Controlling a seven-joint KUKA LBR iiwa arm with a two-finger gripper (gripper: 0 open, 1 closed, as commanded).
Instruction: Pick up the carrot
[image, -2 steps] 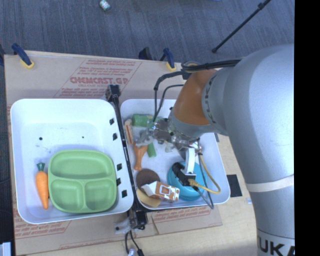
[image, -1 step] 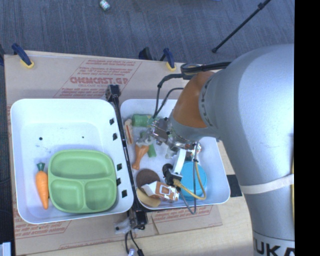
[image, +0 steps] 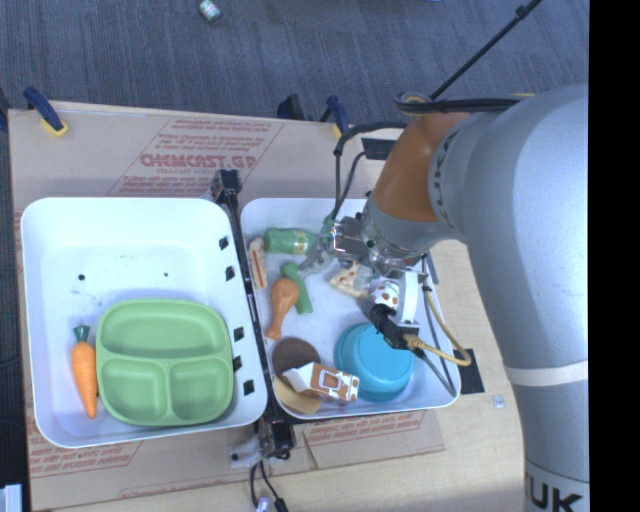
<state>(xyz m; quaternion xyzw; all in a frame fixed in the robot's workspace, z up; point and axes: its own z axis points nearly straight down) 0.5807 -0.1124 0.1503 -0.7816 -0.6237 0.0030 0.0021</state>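
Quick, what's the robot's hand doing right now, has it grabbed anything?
Hand: over the right bin; whether it grips anything cannot be told. The carrot lies in the left bin, beside the green plate.

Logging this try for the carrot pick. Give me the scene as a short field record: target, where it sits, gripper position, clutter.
target: carrot
target location: left bin, near its left wall, beside the green divided plate
target state: lying flat, leafy end toward the top, untouched
gripper location: gripper over the right bin, apart from the carrot
right bin contents: blue bowl, chicken drumstick, green bottle, other small toy foods
progress: carrot not yet picked
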